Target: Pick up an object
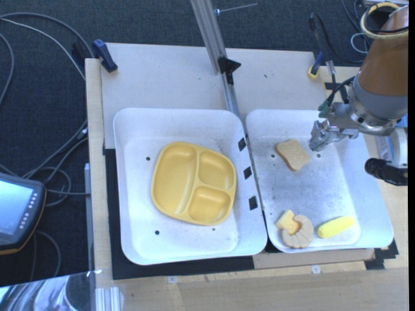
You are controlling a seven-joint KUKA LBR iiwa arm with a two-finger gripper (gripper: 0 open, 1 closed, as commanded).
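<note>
We see the tan bread slice (293, 154) lying in the right bin's (363, 193) far part, just left of our claw (319, 138); whether the claw is wide or narrow, we cannot tell

Bench (162, 70): pale board on dark carpet. Two white bins side by side; left bin (130, 173), right bin (369, 199). Yellow divided tray (193, 183) lies flat in left bin, near centre. Metal pole (207, 24) rises from bench's 12 o'clock edge, leaning toward 11 o'clock. Blue clamp (104, 54) at bench's 10 o'clock corner; another clamp (316, 63) at 2 o'clock. Cables (32, 57) loop on the carpet at 9 o'clock. Screen (16, 212) at 8 o'clock.
</note>
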